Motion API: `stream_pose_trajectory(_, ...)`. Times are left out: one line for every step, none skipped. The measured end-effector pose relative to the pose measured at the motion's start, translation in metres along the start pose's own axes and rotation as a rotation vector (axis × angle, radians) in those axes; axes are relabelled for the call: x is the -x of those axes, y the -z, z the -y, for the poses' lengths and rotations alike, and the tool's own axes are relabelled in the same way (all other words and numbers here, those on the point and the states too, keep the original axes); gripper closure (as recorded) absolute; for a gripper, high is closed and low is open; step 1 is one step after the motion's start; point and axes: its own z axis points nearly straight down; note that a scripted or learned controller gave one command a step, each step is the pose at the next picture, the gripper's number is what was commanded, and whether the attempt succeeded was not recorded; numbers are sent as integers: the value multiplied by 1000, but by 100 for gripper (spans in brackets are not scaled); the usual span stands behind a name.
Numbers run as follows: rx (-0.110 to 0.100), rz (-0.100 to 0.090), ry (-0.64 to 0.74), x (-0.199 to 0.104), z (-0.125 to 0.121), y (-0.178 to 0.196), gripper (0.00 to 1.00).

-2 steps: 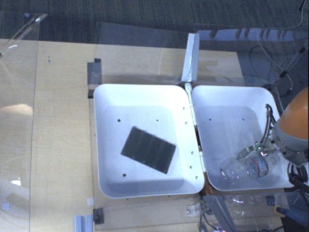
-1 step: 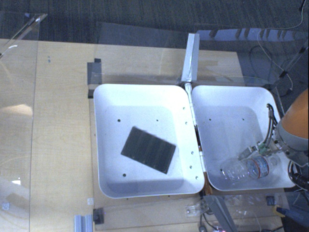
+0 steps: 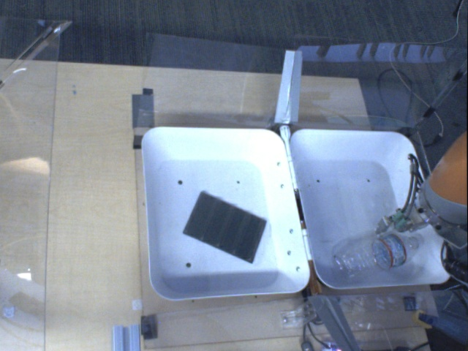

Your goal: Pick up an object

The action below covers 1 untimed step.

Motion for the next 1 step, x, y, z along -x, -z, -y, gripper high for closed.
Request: stream_pose_trajectory(0,0,0,0,0,0,0)
